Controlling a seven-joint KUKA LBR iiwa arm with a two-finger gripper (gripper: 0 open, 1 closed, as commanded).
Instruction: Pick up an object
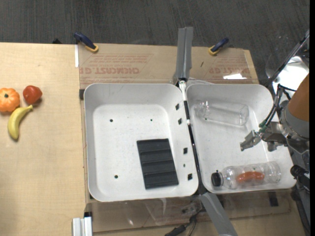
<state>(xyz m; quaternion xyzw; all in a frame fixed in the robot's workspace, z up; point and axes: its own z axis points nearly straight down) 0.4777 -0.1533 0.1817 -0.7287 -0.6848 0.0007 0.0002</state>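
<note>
Near the front edge of the right bin [266, 93], a clear plastic bottle [246, 176] with a black cap and something orange-red inside is seen lying on its side, cap toward the bin's front left corner. Toward the back edge of the same bin, a clear plastic tube or cup [222, 113] lies on its side, well apart from the bottle. Between them, by the bin's right edge, the hand [250, 141] is held above the bin floor, its tip pointing left; nothing is seen between its fingers, and whether they stand wide or narrow cannot be told from this view. The grey arm [295, 127] is seen reaching in over the right rim.

A black ribbed rectangular block [157, 163] lies flat in the left bin [98, 132], near its front edge and toward its right side. Both bins rest side by side on a brown cardboard sheet [123, 65], which is pinned at the back edge by two clamps with blue and yellow handles [86, 42]. On the light wooden surface [44, 181] to the left, well apart from the bins, a banana [16, 122], an orange [8, 100] and a red tomato-like fruit [32, 94] are grouped close together near the left edge.
</note>
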